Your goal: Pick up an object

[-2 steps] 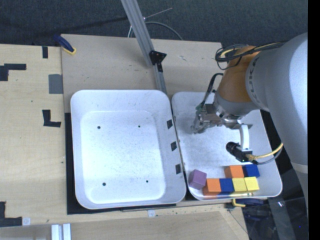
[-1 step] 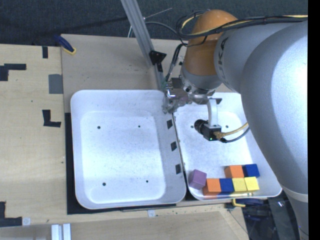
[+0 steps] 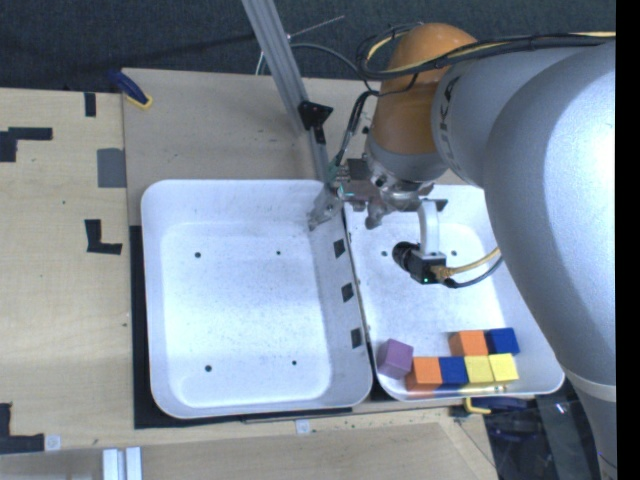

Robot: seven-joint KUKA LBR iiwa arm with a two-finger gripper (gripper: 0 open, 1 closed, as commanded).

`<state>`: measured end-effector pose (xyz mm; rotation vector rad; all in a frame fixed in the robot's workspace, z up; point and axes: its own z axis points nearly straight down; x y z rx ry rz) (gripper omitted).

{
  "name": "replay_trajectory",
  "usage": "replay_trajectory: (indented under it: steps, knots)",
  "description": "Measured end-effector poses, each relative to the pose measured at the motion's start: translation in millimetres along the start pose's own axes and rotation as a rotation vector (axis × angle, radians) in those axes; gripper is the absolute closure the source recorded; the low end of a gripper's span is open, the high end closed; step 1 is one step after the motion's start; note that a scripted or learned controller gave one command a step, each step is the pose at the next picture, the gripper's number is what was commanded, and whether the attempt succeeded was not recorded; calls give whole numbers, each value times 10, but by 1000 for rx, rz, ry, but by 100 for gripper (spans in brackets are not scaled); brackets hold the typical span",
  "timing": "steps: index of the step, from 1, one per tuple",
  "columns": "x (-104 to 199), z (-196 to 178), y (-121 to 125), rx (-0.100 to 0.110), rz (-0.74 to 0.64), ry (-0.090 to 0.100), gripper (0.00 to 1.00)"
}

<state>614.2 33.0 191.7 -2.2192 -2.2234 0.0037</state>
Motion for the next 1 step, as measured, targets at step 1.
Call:
replay_trajectory:
  steps: [1]
  knots:
    - [347, 1, -136, 1, -2, 2, 0]
